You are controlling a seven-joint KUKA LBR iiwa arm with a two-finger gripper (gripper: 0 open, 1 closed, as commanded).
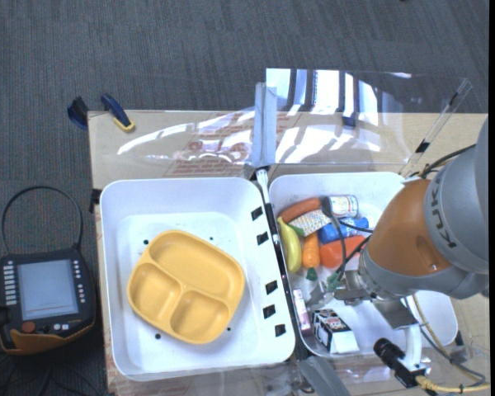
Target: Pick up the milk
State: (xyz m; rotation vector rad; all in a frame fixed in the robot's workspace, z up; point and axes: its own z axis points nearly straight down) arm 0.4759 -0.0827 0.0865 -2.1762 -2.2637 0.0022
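Observation:
A small white carton with a black and red label, which looks like the milk [333,331], lies at the front of the right bin [378,181]. The gripper [340,288] hangs low in this bin, just behind the carton and among the toy food. The arm's grey and orange wrist [412,242] hides most of the gripper from above. No object is visible between its fingers.
Behind the gripper lie a banana [290,246], a sausage [300,209], a can [344,205], and orange and blue pieces. A yellow compartment plate [186,285] sits in the left bin [115,221]. A teach pendant [41,291] lies on the floor at left.

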